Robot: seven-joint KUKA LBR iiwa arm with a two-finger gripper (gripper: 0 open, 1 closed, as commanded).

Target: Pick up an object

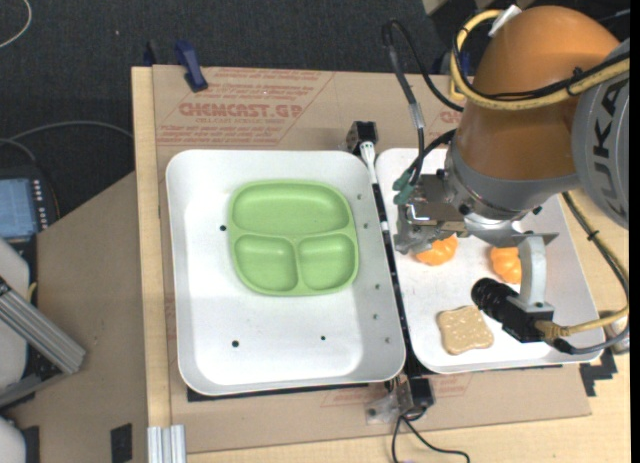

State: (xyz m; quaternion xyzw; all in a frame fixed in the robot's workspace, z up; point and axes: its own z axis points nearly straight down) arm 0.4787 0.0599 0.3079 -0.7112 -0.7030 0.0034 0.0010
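Observation:
In the right bin (430, 353) lie an orange piece (437, 251), a second orange piece (506, 263) and a tan slice of toast (465, 330). My gripper (418, 234) reaches down at the bin's left side, right over the first orange piece and partly covering it. The big orange wrist band (520, 71) hides the far part of the bin. I cannot make out whether anything sits between the fingers.
The left bin (200, 331) holds a green three-compartment plate (293, 235). A black clamp (362, 136) sits at the far end of the divide between the bins. Cables (410, 81) run over the cardboard base behind the right bin.

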